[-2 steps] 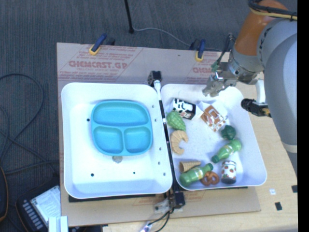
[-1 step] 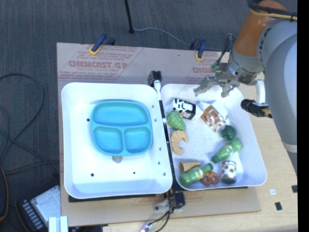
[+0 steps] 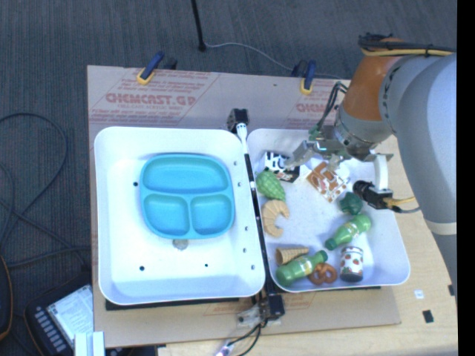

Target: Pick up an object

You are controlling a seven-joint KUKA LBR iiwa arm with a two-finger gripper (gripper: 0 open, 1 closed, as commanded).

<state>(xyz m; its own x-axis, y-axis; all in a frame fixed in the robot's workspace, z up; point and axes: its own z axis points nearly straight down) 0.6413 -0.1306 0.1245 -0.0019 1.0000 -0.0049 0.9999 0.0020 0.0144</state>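
My gripper (image 3: 324, 148) hangs over the back of the right bin (image 3: 397, 265), below the orange band of the arm. Just in front of it lies an orange-and-white packet (image 3: 327, 181); I cannot tell whether the gripper touches it. A black-and-white cow toy (image 3: 279, 162) sits to the gripper's left. Further forward in the bin are a green leafy vegetable (image 3: 271, 185), a croissant (image 3: 274, 217), a small green piece (image 3: 352, 204), a green bottle (image 3: 347, 232), an ice cream cone (image 3: 291, 254), a pretzel (image 3: 323, 274) and a small jar (image 3: 352, 264).
The left bin (image 3: 119, 265) holds a blue divided plate (image 3: 187, 196). A black divider rail (image 3: 252, 199) runs between the bins. Two clamps (image 3: 151, 67) (image 3: 306, 77) grip the board's back edge. The arm's grey body (image 3: 434, 139) covers the right side.
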